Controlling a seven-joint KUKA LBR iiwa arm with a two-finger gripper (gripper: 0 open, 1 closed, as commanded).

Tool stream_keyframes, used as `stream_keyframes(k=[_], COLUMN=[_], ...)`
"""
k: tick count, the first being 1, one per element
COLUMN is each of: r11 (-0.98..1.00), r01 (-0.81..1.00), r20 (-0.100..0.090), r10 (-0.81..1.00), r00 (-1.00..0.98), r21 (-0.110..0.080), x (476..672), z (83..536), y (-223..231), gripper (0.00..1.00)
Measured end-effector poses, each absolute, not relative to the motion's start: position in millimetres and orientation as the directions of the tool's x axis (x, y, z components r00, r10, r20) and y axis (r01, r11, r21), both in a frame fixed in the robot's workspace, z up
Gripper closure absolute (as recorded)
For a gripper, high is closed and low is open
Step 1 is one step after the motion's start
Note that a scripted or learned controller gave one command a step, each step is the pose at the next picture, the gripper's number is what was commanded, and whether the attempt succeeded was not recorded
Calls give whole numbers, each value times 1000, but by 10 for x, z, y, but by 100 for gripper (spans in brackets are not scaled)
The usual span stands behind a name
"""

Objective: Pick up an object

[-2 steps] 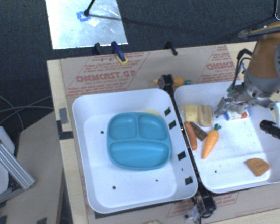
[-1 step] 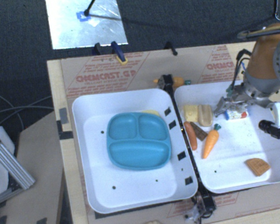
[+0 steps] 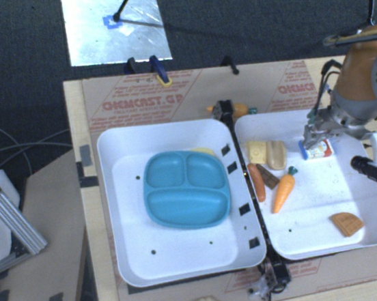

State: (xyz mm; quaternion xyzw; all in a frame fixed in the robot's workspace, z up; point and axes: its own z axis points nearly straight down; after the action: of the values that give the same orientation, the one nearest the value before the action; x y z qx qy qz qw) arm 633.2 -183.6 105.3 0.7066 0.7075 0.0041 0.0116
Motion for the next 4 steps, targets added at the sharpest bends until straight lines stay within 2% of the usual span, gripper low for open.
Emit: stream_keyframes(k=[1,2,3,4], r11=[0,4,4,8], r01=[1000,1000,1000,1000], r20=[-1,-1,-1,1], r10=[1000,1000,1000,1000], r00=[0,-4,-4,-8], r21=[4,7,4,0], x=[6256,6268,6279,6018], z=[1572,2017,2258,2228], y=[-1882,-1851,-1850,-1397], gripper=[100,100,100,100])
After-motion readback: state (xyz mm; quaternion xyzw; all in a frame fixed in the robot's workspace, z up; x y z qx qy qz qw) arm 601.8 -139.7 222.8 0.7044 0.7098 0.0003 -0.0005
